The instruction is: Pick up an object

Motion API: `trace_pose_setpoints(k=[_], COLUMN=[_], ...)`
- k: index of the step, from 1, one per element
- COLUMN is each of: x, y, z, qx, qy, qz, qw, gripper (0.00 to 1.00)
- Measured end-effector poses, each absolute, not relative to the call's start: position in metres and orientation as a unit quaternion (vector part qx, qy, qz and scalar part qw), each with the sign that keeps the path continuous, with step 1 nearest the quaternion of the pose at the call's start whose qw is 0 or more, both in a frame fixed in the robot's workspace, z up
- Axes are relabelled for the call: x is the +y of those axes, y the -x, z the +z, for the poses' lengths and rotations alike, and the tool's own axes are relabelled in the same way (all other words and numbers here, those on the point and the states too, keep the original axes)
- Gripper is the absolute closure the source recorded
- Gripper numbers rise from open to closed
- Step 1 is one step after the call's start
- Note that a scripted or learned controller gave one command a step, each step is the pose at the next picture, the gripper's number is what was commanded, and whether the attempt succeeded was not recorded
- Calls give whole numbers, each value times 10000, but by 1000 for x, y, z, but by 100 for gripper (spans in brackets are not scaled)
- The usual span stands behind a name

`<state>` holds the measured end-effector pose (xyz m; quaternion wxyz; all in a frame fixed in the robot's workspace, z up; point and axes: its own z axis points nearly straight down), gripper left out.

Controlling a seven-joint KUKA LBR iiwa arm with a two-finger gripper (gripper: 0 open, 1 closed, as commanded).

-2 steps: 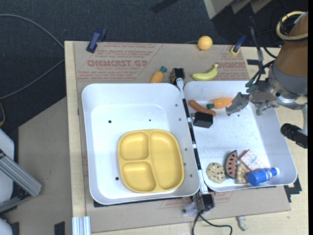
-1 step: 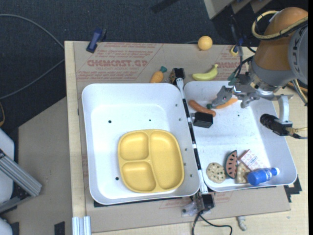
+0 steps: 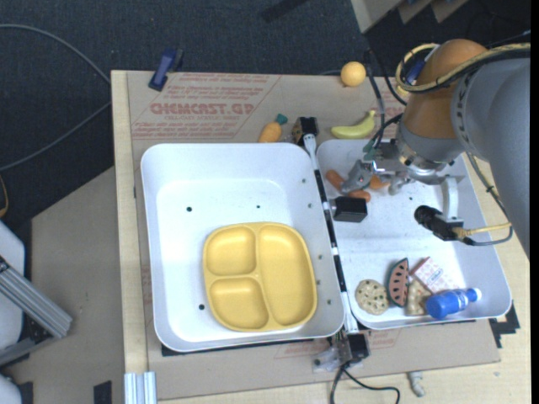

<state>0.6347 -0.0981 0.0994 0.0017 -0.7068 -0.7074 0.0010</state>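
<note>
the gripper (image 3: 364, 175) is poised over the right bin (image 3: 484, 259); finger state cannot be told. a carrot-like orange piece (image 3: 354, 195) and black block (image 3: 349, 209) lie just beside it; cookie (image 3: 370, 295) and bottle (image 3: 450, 302) sit well apart.

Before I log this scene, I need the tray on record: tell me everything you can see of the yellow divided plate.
The yellow divided plastic plate lies flat in the left white bin, toward its near side. It is a rounded rectangle, matte, with three compartments: two on the left, one long on the right. Nothing rests in it or touches it besides the bin floor.
</note>
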Motion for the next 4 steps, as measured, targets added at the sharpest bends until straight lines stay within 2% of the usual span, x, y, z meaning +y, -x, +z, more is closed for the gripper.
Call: trace_pose_setpoints(k=[1, 2, 3, 4], x=[-98, -98, -103, -112], y=[-636, -636, -663, -662], z=[111, 111, 91, 90], qx=[-7078, -7077, -7044, -7053], qy=[7064, 7065, 7097, 7088], qz=[-4, -3, 65, 38], qw=[-4, -2, 113, 111], gripper=[100, 0, 0, 0])
